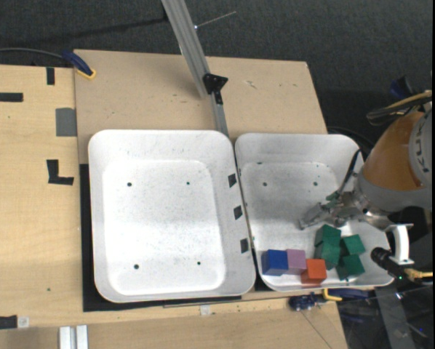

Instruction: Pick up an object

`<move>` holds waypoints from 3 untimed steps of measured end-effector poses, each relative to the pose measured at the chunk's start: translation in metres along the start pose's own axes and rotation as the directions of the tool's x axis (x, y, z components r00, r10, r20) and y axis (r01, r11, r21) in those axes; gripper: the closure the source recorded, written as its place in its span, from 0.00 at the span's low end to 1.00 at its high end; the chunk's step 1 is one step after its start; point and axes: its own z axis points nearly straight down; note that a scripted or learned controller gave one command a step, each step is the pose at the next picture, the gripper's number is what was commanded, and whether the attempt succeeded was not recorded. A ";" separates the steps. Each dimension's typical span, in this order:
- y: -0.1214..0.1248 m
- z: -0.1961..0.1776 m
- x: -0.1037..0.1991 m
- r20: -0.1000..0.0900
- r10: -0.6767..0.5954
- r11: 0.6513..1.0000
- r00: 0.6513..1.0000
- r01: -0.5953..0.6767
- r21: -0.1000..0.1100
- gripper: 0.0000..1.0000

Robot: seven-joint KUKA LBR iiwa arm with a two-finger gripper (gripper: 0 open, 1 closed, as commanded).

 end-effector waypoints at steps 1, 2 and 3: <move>0.000 -0.011 0.001 -0.001 -0.001 1.000 1.000 0.001 -0.001 1.00; 0.008 -0.071 -0.001 0.002 0.000 1.000 1.000 0.000 -0.009 1.00; 0.010 -0.127 -0.011 0.003 0.000 1.000 1.000 0.000 -0.009 1.00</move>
